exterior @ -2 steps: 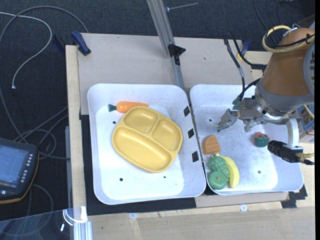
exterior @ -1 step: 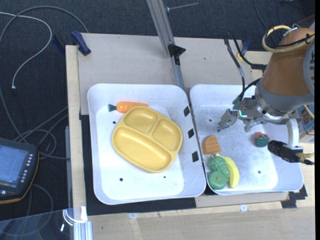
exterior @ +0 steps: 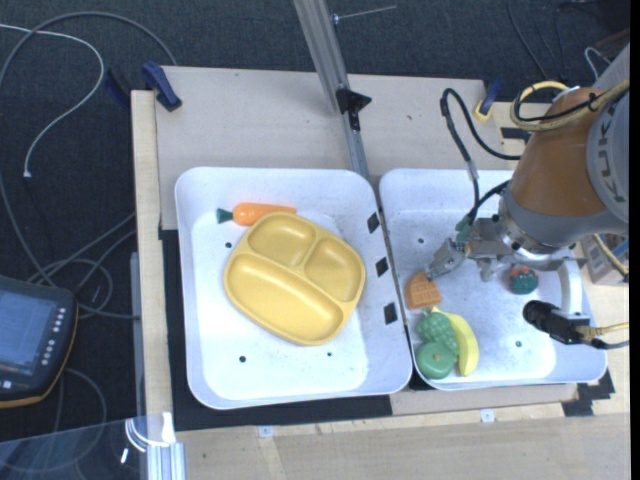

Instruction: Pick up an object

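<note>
Toy food sits in the right bin [exterior: 560, 363]: an orange wedge [exterior: 423, 292], green grapes [exterior: 436, 326], a green apple [exterior: 434, 360] and a banana [exterior: 464, 343]. My gripper [exterior: 470, 253] hovers just beside the wedge, up and to its right; its state I cannot tell.

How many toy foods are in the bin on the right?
4: a waffle piece by the left wall, green grapes, a banana beside them, and a green apple below. The arm may hide more.

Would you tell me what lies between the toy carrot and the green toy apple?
In the camera view, the yellow divided plate lies between the toy carrot and green toy apple.
</note>
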